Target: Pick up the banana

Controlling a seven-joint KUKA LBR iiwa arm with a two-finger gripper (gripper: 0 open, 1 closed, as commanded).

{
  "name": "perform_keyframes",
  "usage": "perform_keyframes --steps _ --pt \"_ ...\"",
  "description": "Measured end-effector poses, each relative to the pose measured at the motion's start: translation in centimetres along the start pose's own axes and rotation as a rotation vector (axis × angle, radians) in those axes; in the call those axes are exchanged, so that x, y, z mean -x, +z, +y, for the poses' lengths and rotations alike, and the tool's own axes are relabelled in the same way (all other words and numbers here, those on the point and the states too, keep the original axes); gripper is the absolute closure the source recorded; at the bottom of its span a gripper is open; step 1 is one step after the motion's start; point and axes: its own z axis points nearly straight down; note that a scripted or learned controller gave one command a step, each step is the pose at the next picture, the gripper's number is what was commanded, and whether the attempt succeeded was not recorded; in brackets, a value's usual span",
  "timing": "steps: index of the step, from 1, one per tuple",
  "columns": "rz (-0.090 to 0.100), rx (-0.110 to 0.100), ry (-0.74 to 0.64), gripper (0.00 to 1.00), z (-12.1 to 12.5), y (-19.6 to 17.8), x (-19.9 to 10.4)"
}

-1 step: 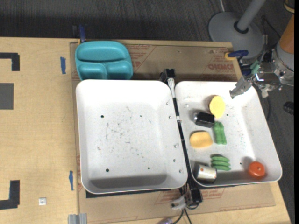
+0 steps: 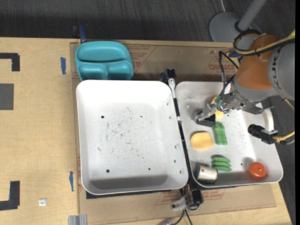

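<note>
Cardboard bench, two white bins; gripper (image 2: 209, 114) hovering in right bin (image 2: 243, 177) above yellow item (image 2: 202, 140); jaw gap unclear; lining up squarely w/ banana (image 2: 219, 115).

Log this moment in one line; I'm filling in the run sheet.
banana: at pincer, in right bin | grasp: cannot tell | pick: not confirmed

Arm (image 2: 262, 74) comes in from the right, grey links with the orange band at the far right, wrist bent down and leftward. Gripper (image 2: 206, 116) is low, pointing left and slightly near, dark fingers (image 2: 201, 114) angled out ahead of the wrist. A yellow bit sits at the gripper base. Cables loop around the wrist housing.
</note>
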Motion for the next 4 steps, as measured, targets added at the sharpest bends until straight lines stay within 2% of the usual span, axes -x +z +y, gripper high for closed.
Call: perform_keyframes --steps 1,2,3,4 --pt "-0.003 0.009 0.145 0.0 1.2 0.3 -0.6" --pt "-0.003 0.009 0.145 0.0 1.2 0.3 -0.6" --pt "0.005 0.014 0.615 0.0 1.0 0.6 0.8" --pt "-0.005 0.006 0.61 0.0 0.8 0.5 0.4"
